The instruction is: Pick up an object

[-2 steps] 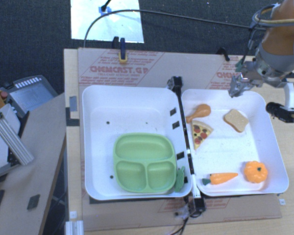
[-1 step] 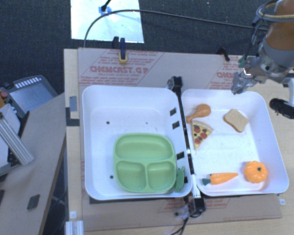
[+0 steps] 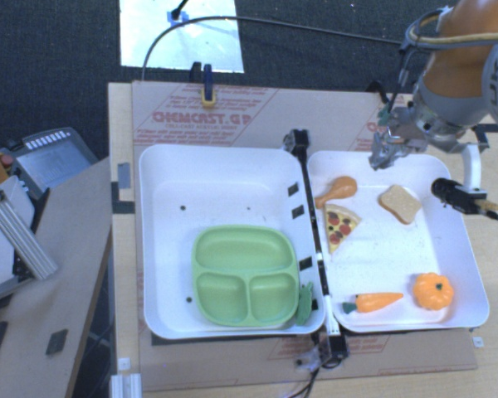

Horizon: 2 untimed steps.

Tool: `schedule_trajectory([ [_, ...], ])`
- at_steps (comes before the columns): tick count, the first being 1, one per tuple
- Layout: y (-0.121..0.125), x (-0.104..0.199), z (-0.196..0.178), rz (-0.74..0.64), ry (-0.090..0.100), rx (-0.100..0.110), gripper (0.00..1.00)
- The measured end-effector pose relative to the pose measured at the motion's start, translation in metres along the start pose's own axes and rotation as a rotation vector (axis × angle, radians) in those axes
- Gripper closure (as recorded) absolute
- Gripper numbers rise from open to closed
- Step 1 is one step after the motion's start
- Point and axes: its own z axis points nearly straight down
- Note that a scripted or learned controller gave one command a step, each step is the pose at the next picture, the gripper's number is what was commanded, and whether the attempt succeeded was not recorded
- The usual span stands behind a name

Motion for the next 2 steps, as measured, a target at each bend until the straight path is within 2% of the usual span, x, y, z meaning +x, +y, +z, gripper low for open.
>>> schedule_trajectory([
  [1,-0.01,0.052,0.015,-0.001,0.001,0.0,1.0],
  [2,-0.024,0.107,0.009,-0.004,0.002,0.0,1.0],
])
